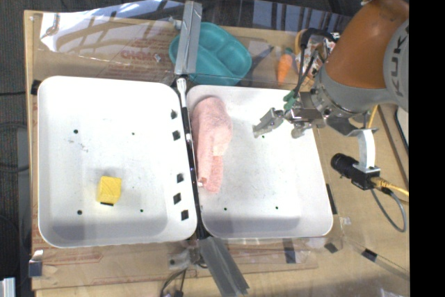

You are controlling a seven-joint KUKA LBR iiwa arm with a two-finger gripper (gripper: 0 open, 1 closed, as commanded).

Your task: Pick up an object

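A pink plush-like object (209,138) lies lengthwise along the left wall of the right bin (306,219). A small yellow block (109,190) sits in the lower left part of the left bin (62,101). My gripper (268,123) hangs over the upper middle of the right bin, to the right of the pink object and apart from it. Its fingers are spread, with nothing between them.
A teal tray (217,57) and an orange thing (284,68) lie on the bench behind the bins. A metal divider runs between the two bins. The arm's wrist covers the right bin's upper right corner.
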